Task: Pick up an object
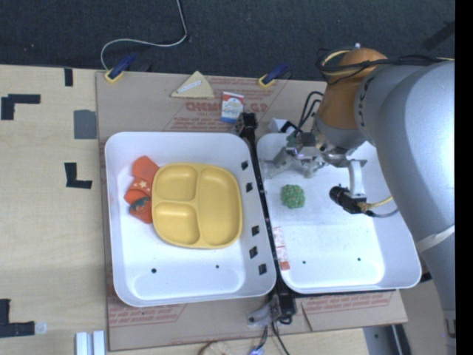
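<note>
We see the tabletop (44, 220), pale wood with black marks, carrying a brown cardboard sheet (185, 98) on which the two white bins sit side by side. The grey arm (414, 139) comes in from the right of the camera view and looms over the right bin (347, 265), its orange band (344, 98) sitting above the wrist. The left bin (185, 279) holds a yellow divided plate (198, 204) with three compartments, lying flat near the bin's middle. Just left of the plate, touching its edge, lies an orange and red toy (140, 187) with a bit of green on it; we cannot tell what it is meant to be.

The claw (307, 157) hangs low over the far part of the right bin, near the wall shared with the left bin. We cannot tell how its grasping parts are set, and we see nothing in them. A small green lumpy object (293, 196) lies on the floor of the right bin, just in front of the claw and apart from it.

Beyond the bins, on the cardboard, stand a small red, white and blue carton (232, 107) and a pale wedge-shaped piece (194, 86).
</note>
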You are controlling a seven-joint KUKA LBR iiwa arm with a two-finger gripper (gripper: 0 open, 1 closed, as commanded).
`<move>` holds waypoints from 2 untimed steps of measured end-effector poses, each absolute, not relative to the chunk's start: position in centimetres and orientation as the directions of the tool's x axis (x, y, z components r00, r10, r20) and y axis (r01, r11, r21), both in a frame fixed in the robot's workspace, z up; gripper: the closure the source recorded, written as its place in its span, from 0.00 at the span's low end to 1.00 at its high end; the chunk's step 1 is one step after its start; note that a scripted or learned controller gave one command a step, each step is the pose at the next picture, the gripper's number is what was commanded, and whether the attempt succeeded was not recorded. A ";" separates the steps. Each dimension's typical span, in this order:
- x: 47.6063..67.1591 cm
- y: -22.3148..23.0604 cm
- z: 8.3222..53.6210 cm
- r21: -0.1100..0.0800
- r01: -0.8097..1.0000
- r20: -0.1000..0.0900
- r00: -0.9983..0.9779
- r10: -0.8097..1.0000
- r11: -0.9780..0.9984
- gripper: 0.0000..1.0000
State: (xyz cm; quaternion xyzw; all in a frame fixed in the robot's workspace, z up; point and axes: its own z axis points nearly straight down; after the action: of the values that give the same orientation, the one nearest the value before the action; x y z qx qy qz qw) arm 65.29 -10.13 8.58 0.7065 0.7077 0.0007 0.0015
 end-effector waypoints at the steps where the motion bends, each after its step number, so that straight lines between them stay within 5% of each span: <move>1: 59.7 -9.9 8.6 0.003 1.000 -0.002 -0.001 1.000 0.001 0.00; 2: 59.8 -9.9 9.6 0.005 1.000 -0.003 -0.001 1.000 0.001 1.00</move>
State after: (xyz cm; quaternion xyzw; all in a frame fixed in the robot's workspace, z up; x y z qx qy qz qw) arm 59.78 -9.92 9.61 0.7068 0.7074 0.0005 0.0028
